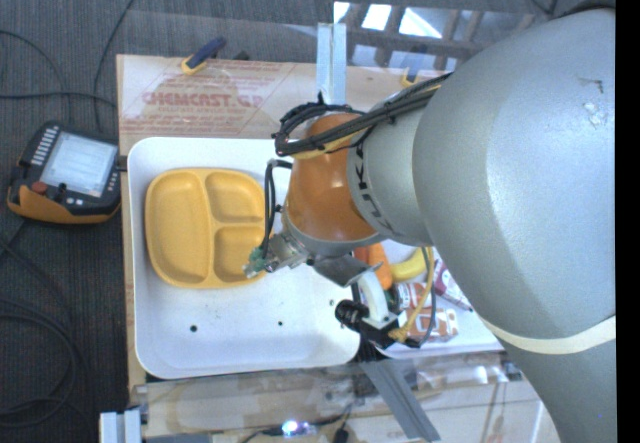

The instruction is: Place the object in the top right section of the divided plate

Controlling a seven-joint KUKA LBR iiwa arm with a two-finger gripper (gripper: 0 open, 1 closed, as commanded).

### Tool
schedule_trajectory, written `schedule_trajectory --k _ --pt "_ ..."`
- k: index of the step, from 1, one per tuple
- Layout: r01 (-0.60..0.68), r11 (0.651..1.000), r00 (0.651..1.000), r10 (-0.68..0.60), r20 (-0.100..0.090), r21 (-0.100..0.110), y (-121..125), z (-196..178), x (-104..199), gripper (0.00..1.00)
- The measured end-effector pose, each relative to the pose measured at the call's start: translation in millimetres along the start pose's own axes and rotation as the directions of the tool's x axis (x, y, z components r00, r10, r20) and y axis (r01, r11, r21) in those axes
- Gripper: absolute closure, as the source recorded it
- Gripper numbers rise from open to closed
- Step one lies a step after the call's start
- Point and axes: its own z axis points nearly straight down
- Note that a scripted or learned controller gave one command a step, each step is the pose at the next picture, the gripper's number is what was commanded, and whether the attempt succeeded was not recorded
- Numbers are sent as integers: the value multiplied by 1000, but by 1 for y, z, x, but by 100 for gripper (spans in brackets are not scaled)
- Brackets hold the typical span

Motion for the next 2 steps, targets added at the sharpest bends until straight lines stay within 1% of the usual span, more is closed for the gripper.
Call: schedule_trajectory --k 1,2 --pt "0 1000 1000 0 -3 24 -7 10 2 0" --pt "-106 992 994 106 -5 62 58 -66 -70 0"
